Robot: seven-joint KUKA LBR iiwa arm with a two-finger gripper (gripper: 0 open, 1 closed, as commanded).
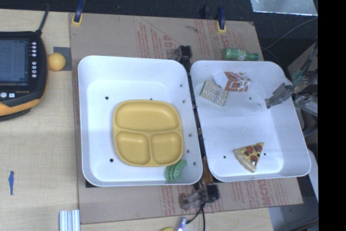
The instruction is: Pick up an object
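– Candidates first; what lies in the right bin [270,135], and where?

– Three things; a toy pizza slice [250,155] flat on the floor of that bin toward its near right corner; a small patterned packet [214,92] and a red-and-white carton [235,81] touching each other at its far left corner.

– And the gripper [272,101]?

– It hangs over the bin's right side, about midway along that wall, nothing in it that I can see; whether it is spread or closed I cannot tell at this size.

– Which one handles best?

– I would judge the pizza slice the safest; it lies alone, well apart from the bin's walls and from the other two; it looks light, stiff and thin, probably moulded plastic, so it should not crush, though it may be slick.

– Where to take it?

– Across the wedge near the broad crust end, pinching the two straight sides; the point would likely slip out; being so low on the bin floor, it calls for a deep descent.

– The packet and carton?

– Light too, but soft-walled and crowded together; a pinch there could dent one or nudge both.
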